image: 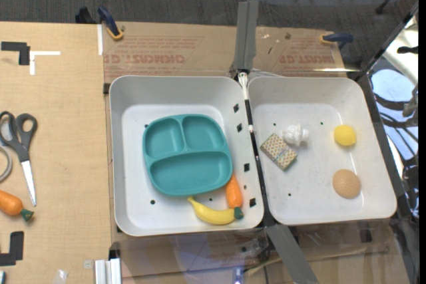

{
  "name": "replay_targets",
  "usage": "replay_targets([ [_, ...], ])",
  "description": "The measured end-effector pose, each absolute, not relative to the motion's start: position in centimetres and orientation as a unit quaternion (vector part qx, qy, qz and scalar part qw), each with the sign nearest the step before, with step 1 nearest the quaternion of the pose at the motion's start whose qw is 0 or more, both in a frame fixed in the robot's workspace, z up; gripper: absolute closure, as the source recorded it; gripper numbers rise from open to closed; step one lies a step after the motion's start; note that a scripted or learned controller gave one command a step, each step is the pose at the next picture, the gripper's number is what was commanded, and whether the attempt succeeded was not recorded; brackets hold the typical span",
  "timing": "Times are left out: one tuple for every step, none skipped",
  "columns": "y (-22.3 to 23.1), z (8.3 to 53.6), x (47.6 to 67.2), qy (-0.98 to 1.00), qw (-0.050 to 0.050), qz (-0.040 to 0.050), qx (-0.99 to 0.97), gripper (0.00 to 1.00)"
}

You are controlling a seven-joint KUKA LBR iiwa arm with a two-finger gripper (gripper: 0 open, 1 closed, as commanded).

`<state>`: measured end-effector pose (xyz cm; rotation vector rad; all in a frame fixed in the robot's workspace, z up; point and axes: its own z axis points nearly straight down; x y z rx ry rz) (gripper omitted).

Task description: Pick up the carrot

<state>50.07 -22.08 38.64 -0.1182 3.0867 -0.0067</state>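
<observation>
1. Now, the carrot (233, 195) lies in the left bin (174, 86) at about five o'clock, near its right wall, leafy green end pointing down.
2. Its lower end touches a yellow banana (212, 212), which curves along the bin's bottom edge at six o'clock.
3. A teal divided plate (188, 154) sits at the bin's centre, its lower right rim just beside the carrot.
4. Over in the right bin (313, 84), a patterned packet (279, 151) and a white crumpled object (295, 135) lie at nine o'clock, touching.
5. A lemon (345, 136) sits at three o'clock, a brown egg (346, 183) at four.
6. On the bench at far left lie scissors (20, 153) and a second carrot (13, 204).
7. Whether the gripper is apart or together, I cannot tell.
</observation>
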Motion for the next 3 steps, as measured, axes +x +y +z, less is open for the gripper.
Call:
replay_targets([
  [-22.1,31.9,49.7,0.970,0.001,0.0002,-0.243,1.00],
  [-22.1,32.9,49.9,0.970,0.003,-0.0004,-0.242,1.00],
  [-22.1,33.8,50.0,0.971,0.005,-0.0007,-0.241,1.00],
])
